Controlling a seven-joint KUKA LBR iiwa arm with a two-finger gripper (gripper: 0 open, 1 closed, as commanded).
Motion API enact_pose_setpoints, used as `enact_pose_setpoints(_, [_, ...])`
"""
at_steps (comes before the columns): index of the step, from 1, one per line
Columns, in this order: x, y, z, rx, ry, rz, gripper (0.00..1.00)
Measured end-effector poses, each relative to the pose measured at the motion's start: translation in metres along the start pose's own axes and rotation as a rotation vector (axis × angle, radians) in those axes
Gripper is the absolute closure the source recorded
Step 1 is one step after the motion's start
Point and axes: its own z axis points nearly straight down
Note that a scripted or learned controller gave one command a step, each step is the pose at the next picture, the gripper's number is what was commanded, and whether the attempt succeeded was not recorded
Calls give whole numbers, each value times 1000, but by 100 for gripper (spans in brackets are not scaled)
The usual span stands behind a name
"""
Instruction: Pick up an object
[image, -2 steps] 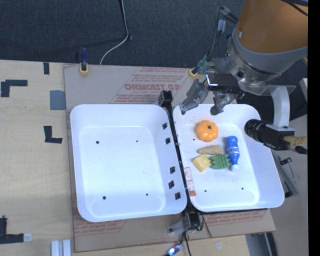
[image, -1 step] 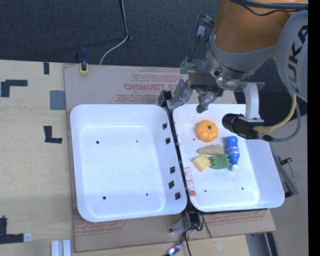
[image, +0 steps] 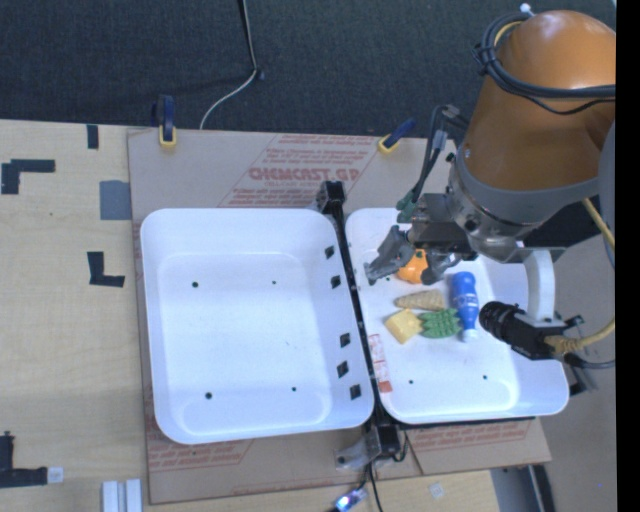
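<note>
1. Reaching in from the right, the grey arm (image: 540, 110) with its orange band hangs over the right bin (image: 450, 395).
2. Its gripper (image: 412, 262) sits low above the bin's upper left part, right over an orange object (image: 411, 269); whether the fingers are apart or together cannot be told from this slant.
3. Just below lie a tan piece (image: 419, 299), a yellow block (image: 403, 325) and a green toy (image: 438, 323), the last two nearly touching.
4. A blue bottle (image: 464, 300) lies beside them, to their right.
5. The left bin (image: 170, 300) sits against the right one on a brown cardboard sheet (image: 280, 175).
</note>
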Motion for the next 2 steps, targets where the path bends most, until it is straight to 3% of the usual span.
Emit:
enact_pose_setpoints(1, [26,18,27,-3,0,-4,100])
enact_pose_setpoints(2, [0,3,68,-1,0,0,100])
